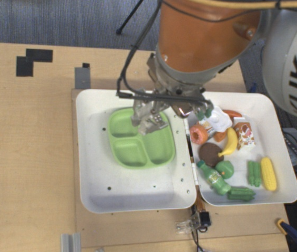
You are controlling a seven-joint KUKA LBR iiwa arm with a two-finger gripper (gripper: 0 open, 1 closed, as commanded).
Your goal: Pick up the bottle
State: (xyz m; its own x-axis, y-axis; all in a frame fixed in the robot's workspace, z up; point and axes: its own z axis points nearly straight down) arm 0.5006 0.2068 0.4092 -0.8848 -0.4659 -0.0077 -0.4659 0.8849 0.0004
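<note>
Nothing is done yet: the gripper [151, 121] hovers over the green tray [140, 140], its hold impossible to tell, while the bottle [214, 177] lies at 4 o'clock, untouched.

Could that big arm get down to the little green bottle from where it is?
Probably yes. The bottle lies uncovered in the right bin, open from above. The gripper hangs over the green tray, so it must cross over; the brown piece crowds the bottle's neck.
</note>
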